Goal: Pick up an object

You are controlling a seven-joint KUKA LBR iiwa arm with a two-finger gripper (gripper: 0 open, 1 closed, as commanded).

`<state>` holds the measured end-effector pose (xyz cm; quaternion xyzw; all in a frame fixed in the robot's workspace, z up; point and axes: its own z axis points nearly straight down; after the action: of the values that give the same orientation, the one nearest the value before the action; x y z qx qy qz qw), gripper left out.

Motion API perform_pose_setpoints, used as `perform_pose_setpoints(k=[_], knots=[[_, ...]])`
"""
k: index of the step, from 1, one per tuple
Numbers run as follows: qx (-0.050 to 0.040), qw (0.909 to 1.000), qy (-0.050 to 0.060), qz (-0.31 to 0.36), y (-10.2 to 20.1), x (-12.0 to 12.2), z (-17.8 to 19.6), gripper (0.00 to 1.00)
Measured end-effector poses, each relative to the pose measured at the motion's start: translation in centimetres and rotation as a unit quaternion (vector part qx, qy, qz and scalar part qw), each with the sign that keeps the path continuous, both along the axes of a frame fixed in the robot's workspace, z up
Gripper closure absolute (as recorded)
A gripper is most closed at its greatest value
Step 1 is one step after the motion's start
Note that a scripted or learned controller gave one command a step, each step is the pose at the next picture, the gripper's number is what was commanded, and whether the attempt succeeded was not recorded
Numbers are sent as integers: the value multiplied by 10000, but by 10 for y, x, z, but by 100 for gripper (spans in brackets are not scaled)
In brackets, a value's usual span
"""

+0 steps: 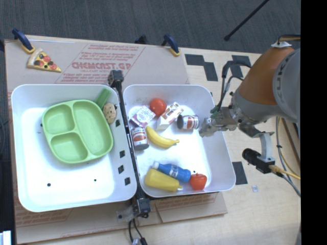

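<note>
Up high, the arm's orange band (pixel 265 75) sits closest to us. Its pincer (pixel 207 128) hangs over the right bin's (pixel 220 152) edge; open or shut, I cannot tell. Just beside it lies a small can (pixel 188 122). Come straight down on that can, I think.

Banana (pixel 162 138) mid right bin (pixel 220 160), green tray (pixel 77 131) in left bin (pixel 30 188), arm (pixel 265 86) at right

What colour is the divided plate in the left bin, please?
Light green, seen clearly in the camera view.
</note>
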<state>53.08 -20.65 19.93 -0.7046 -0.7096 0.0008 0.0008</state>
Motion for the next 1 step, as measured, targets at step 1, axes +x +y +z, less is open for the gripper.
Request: perform_pose_setpoints(k=[1], knots=[[2, 10000, 8, -4, -4, -4, -10, 100]])
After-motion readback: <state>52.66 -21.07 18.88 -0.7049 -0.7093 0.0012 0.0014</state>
